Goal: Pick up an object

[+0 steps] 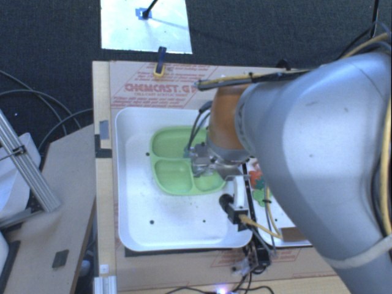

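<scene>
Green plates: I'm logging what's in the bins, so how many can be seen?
1. A green divided plate lies in the left white bin, its right side under the gripper. The arm covers most of the right bin, so more may be hidden.

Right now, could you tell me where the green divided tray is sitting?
The green divided tray lies in the left white bin, toward its right side, directly beneath the arm's wrist and gripper, which cover its right edge.
</scene>
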`<action>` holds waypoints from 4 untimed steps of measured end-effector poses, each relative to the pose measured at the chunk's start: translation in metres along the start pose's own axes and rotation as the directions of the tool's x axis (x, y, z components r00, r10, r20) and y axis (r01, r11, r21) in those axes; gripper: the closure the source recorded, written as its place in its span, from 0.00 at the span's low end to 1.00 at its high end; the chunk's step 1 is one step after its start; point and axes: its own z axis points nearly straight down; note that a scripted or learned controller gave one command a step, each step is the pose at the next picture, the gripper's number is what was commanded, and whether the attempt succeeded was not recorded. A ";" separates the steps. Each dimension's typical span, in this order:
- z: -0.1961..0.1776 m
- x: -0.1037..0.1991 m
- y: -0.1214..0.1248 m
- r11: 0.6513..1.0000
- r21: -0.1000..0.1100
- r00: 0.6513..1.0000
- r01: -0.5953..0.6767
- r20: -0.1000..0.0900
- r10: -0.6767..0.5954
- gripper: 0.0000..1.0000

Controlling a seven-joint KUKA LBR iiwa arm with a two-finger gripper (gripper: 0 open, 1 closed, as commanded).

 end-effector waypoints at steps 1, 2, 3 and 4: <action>-0.310 0.021 0.020 1.000 -0.010 1.000 0.000 -0.009 0.000 1.00; -0.082 0.037 0.069 1.000 0.015 1.000 -0.003 -0.002 0.003 1.00; -0.229 -0.027 0.057 1.000 -0.004 1.000 -0.010 -0.003 0.010 1.00; 0.004 0.003 0.078 1.000 0.006 1.000 -0.002 -0.003 0.002 1.00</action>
